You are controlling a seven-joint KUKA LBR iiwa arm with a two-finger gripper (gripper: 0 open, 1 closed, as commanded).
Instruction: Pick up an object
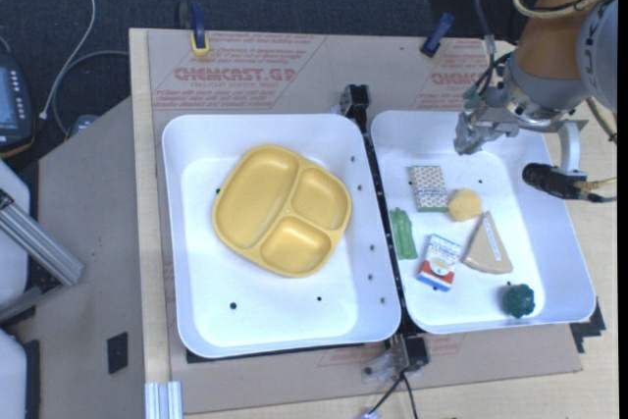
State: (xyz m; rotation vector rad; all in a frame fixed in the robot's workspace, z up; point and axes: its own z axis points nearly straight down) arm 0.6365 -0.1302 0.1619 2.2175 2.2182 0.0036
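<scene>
The right bin (pixel 549 309) holds a loose cluster of small things near its middle: a patterned, speckled square packet (pixel 428 186), a rounded yellow lump (pixel 465 204) just beside it, a pale tan wedge (pixel 487 245) like a slice of cheese, a small white carton with red and blue print (pixel 440 261), a flat green strip (pixel 402 234) lying along the bin's left wall, and a dark green knobbly ball (pixel 518 300) near the front right corner, apart from the rest.

The claw (pixel 475 134) hangs over the far part of this bin, above and beyond the packet, touching none of them and carrying nothing; whether it is spread or closed cannot be told.

In the left bin (pixel 196 309), a smooth yellow plastic plate with three compartments (pixel 283 209) lies tilted askew. Both bins are shallow, glossy white, and sit on a brown printed board on the desk (pixel 245 64).
</scene>
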